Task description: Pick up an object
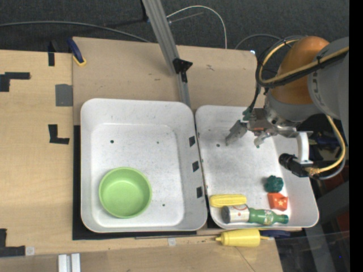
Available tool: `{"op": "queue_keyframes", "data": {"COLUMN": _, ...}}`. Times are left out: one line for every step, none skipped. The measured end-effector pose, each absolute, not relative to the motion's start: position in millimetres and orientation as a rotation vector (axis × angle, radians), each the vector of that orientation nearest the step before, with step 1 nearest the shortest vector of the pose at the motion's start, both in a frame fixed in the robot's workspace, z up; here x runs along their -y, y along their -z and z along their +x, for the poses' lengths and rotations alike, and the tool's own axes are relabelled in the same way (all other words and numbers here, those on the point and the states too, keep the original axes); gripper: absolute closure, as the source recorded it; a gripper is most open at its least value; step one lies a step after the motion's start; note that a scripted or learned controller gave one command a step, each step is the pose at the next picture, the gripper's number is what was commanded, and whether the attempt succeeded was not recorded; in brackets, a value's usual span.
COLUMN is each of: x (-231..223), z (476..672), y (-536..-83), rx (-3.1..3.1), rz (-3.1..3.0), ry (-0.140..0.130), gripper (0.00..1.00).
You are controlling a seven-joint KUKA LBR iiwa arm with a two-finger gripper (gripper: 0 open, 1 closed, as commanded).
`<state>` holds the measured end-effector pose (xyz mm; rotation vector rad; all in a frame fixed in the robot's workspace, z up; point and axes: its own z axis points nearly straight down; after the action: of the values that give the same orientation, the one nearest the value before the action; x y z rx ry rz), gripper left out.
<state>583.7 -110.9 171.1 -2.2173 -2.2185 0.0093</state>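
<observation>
We see a green bowl (125, 192) at 7 o'clock in the left bin (91, 152). The right bin (227, 163) holds corn (228, 200), a green bottle (255, 215) and small toys at 5 o'clock. At 12 o'clock our pincer (245, 137) hangs spread apart, grasping nothing.

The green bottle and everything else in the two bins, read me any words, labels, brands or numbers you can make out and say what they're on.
No text can be read anywhere in this view.
green bottle: it has a white label with a red mark, too small and blurred to read.
green bowl, yellow corn cob, orange block: no visible lettering.
hand: no visible marking.
</observation>
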Motion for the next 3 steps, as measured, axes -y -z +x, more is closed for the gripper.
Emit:
{"op": "queue_keyframes", "data": {"x": 114, "z": 576.8, "y": -125, "rx": 2.219, "rz": -2.218, "ry": -0.008, "gripper": 0.00}}
{"op": "queue_keyframes", "data": {"x": 114, "z": 576.9, "y": -88, "rx": 2.224, "rz": -2.220, "ry": -0.003, "gripper": 0.00}}
{"op": "queue_keyframes", "data": {"x": 113, "z": 576.8, "y": -99, "rx": 2.224, "rz": -2.217, "ry": -0.002, "gripper": 1.00}}
